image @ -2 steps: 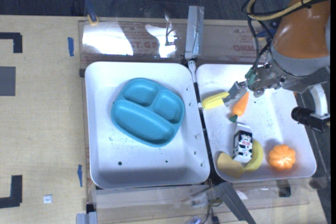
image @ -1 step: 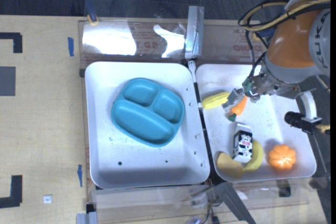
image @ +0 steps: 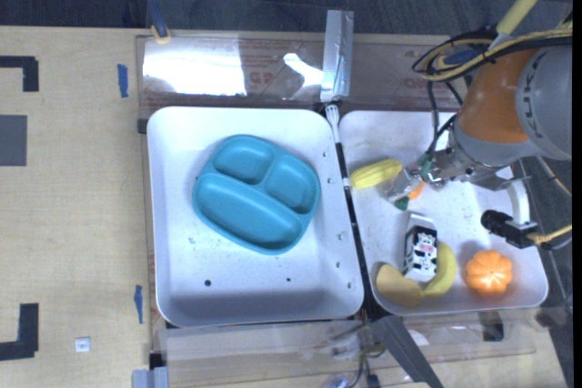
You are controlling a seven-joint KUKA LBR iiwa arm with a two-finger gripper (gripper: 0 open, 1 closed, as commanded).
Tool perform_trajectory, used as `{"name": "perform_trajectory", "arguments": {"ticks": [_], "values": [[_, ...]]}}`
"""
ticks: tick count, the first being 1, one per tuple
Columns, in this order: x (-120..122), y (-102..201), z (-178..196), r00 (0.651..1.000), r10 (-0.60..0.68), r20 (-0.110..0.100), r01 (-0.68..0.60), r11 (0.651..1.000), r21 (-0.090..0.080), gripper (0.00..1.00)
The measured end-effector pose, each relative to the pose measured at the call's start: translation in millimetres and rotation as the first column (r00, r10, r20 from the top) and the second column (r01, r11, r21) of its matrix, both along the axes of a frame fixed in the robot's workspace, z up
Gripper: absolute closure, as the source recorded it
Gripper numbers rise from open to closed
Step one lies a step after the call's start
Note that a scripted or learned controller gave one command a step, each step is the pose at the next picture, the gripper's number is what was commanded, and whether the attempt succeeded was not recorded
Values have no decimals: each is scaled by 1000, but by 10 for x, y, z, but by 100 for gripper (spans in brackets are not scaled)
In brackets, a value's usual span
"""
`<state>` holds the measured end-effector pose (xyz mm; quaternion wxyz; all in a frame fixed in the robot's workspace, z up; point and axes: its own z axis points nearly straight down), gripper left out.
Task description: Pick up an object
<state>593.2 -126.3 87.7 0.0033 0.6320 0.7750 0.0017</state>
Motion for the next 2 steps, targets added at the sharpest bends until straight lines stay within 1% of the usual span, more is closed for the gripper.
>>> {"name": "perform_trajectory", "arguments": {"ticks": [1, 2], "values": [[15, 2, 115, 1000, 0, 5, 0, 1000, -1, 100], [241, 654, 2129, 1000, -26, 5, 26, 1000, 2, 100]]}}
